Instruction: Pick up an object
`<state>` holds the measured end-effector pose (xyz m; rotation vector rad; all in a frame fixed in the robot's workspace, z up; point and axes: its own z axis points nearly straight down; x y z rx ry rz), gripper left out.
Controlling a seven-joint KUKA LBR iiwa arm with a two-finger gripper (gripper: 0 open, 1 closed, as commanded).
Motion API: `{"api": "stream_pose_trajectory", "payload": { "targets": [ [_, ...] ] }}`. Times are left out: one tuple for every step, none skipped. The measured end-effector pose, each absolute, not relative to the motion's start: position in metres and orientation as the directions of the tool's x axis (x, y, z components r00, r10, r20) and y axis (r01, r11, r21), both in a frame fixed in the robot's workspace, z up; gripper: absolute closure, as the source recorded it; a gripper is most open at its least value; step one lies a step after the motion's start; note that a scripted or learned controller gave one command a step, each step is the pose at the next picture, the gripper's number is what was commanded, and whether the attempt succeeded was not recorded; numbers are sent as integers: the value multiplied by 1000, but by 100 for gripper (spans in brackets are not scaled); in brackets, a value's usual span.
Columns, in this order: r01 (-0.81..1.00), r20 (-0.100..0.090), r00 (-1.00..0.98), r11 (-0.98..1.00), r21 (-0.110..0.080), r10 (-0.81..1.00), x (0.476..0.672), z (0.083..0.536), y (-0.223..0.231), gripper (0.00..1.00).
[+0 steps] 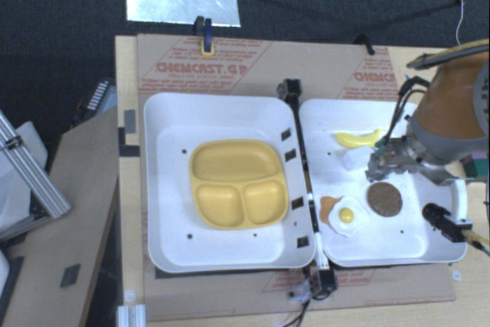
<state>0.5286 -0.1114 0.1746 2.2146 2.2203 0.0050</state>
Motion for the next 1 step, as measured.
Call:
{"api": "stream_pose_trajectory", "payload": {
  "targets": [
    [1000, -1, -4, 4, 5, 1000, 530, 214, -112, 100]
  ]
}}
